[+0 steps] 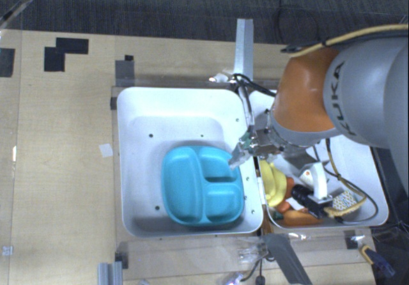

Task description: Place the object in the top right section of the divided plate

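Two bins side by side: the blue divided plate (203, 184) lies in the left one, the end effector (239, 154) just above its top right section; whether it's apart or together, I cannot tell.

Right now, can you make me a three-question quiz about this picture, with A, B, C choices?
1. Where is the plate?
A. left bin
B. right bin
C. on the floor

2. What colour is the plate?
A. red
B. blue
C. green

3. Where is the gripper?
A. far outside both bins
B. over the left bin's far-left wall
C. at the plate's top right edge

Answers:
1 A, the plate lies in the left bin.
2 B, it is light blue.
3 C, its tip sits by the plate's top right section, while a banana lies in the right bin.
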Robot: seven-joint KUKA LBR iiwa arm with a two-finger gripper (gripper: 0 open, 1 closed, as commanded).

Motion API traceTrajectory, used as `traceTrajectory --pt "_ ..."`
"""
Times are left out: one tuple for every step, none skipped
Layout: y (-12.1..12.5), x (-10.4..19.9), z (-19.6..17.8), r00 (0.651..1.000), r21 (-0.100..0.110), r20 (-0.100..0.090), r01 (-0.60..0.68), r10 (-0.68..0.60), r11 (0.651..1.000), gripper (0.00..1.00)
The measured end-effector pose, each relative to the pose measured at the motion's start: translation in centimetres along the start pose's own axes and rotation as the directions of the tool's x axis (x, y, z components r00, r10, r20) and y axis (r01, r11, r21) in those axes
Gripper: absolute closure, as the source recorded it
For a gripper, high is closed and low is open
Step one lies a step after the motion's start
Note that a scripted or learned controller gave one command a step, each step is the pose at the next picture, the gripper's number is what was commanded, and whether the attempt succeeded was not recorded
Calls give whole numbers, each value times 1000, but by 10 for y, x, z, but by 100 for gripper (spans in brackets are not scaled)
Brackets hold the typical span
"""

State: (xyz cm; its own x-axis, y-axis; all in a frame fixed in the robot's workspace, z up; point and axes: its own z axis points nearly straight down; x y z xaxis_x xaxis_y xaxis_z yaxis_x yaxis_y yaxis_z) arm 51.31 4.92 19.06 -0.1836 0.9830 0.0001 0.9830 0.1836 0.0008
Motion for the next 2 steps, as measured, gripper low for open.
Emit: traceTrajectory --pt "2 -1 -10 1000 -4 0 -2 2 1000 100" --pt "-28 -66 -135 931 -5 0 -366 366 931 100"
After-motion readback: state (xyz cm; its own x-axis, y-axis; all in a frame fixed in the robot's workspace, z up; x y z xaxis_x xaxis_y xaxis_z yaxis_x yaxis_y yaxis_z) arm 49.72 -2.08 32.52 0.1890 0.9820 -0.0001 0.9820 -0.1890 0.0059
